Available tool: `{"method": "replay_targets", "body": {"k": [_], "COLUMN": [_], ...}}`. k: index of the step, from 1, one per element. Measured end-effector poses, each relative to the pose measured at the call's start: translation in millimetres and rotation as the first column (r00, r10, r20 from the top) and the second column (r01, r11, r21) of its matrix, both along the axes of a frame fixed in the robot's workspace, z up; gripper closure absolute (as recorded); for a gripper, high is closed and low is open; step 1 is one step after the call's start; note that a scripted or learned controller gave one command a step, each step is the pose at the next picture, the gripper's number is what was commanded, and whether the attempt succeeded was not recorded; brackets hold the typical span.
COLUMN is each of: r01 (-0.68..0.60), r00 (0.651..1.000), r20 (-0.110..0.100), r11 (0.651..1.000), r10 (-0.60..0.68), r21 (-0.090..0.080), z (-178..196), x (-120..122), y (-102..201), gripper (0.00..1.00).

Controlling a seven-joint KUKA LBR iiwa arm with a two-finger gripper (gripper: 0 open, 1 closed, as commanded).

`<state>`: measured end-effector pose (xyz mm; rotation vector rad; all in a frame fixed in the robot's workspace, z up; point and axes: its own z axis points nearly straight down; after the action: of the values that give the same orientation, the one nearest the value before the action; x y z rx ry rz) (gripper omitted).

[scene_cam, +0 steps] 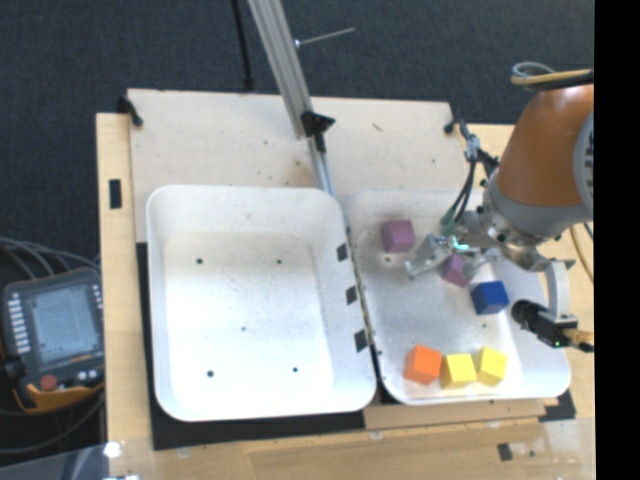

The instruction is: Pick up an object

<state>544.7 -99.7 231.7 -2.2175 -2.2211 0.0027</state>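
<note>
Presently the gripper (432, 258) hangs low in the right bin (535, 378); whether its fingers are apart or closed cannot be told. A purple block (457, 271) lies just beside it, partly hidden, apparently not held. Risk: the metal fingers nudge that block aside, or catch the blue cube (489, 297) nearby.
</note>
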Motion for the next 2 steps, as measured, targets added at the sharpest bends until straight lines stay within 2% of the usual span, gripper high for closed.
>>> {"method": "replay_targets", "body": {"k": [1, 2], "r01": [0.003, 0.003], "r00": [1.000, 1.000], "r20": [0.005, -0.001], "r11": [1.000, 1.000], "r10": [-0.003, -0.003], "r21": [-0.001, -0.002], "z": [1.9, -49.5], "x": [0.8, -9.5], "y": [-0.4, 0.4], "gripper": [0.00, 0.00]}}
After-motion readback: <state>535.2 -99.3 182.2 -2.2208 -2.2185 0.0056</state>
